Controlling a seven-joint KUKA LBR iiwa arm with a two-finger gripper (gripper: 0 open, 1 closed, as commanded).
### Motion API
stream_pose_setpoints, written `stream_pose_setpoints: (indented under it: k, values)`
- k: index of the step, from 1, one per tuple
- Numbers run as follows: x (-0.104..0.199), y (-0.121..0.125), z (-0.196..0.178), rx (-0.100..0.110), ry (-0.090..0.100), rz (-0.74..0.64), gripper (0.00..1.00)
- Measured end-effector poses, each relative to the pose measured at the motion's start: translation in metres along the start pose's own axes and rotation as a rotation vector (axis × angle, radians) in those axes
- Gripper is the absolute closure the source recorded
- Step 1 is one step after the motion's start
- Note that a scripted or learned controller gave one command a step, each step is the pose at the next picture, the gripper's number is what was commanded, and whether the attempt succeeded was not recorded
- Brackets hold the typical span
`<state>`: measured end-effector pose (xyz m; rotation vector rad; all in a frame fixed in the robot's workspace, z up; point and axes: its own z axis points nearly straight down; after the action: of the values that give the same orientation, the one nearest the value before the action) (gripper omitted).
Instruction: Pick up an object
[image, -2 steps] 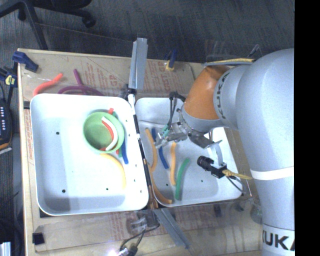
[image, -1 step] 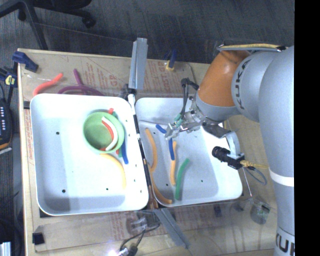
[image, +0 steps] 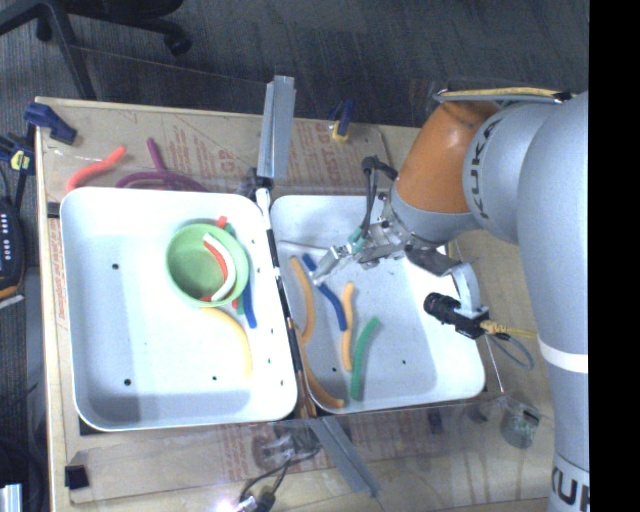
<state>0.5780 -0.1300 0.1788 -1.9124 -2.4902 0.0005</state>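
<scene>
The metal two-finger claw (image: 337, 257) hangs over the right shallow white bin (image: 420, 380) near curved blue strips (image: 335, 305); its grip cannot be made out

Evenly and brightly lit from above. Two shallow white plastic bins (image: 150, 380) nearly washed out, with soft grey shading along inner walls. Faint shadow under the grey arm with orange band (image: 470, 160). Slightly soft, grainy throughout; dark floor (image: 130, 60) at top dim, low in detail.
</scene>
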Motion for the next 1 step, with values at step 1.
stream_pose_setpoints:
  k: [1]
  values:
    - [-0.0382, -0.0024, 0.0855, -0.004, -0.004, -0.069, 0.00]
